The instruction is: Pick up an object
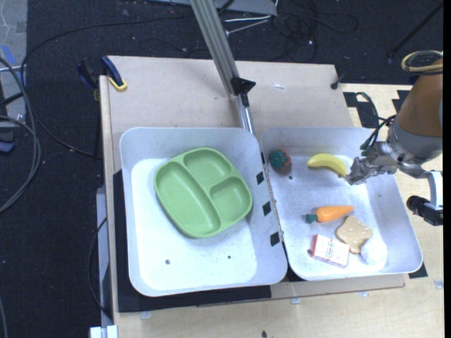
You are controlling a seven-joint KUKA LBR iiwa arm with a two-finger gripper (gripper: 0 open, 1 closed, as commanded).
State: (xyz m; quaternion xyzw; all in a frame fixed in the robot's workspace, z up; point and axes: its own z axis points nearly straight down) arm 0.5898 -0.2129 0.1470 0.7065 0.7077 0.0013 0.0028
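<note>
Yellow plastic toy banana (328, 163) is my nearest candidate, lying flat toward the back of the right-hand shallow white bin (394, 210), curve bowed upward in the camera view. I judge it light, rigid and smooth, so likely a bit slippery; the sensible hold is across its thick middle, fingers either side of the curve, not on the tapering tips. My gripper (357, 172) sits just beside the banana's right end, down low in the bin, and whether its fingers are spread or closed I cannot tell from here; nothing is visibly between them. Further out: a small red and green strawberry-like toy (281, 160) to the banana's left, an orange toy carrot (332, 214) nearer the front, then a tan bread-shaped piece (354, 234) and a red-and-white little box (330, 250). Over in the left bin (141, 259) rests a green divided plastic plate (203, 191).
</note>
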